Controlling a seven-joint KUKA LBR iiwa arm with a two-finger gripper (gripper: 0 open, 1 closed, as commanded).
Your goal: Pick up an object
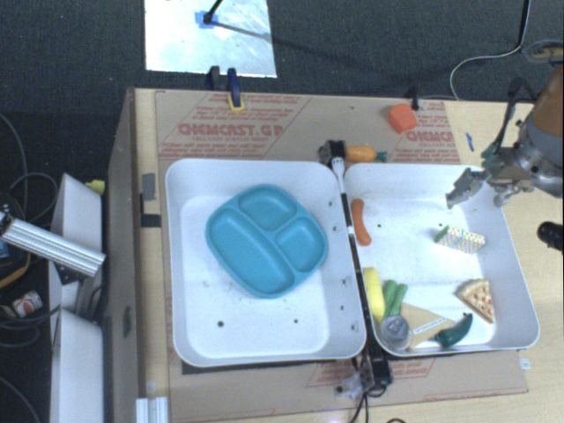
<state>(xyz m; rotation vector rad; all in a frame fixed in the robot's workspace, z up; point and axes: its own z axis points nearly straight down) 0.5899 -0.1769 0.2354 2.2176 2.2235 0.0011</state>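
I find the candidate objects in the right bin (520, 282): a hot dog (359, 221) against its left wall, a corn cob (461, 238) near the middle, a pizza slice (477, 299) by the right wall, and a banana (374, 291), green pepper (456, 331) and metal can (395, 330) along the front. My pincer (480, 188) hangs above the bin's far right corner, fingers apart, nothing between them. The left bin (194, 329) contains a blue divided plate (266, 239). An orange block (402, 117) sits on the table (291, 122).
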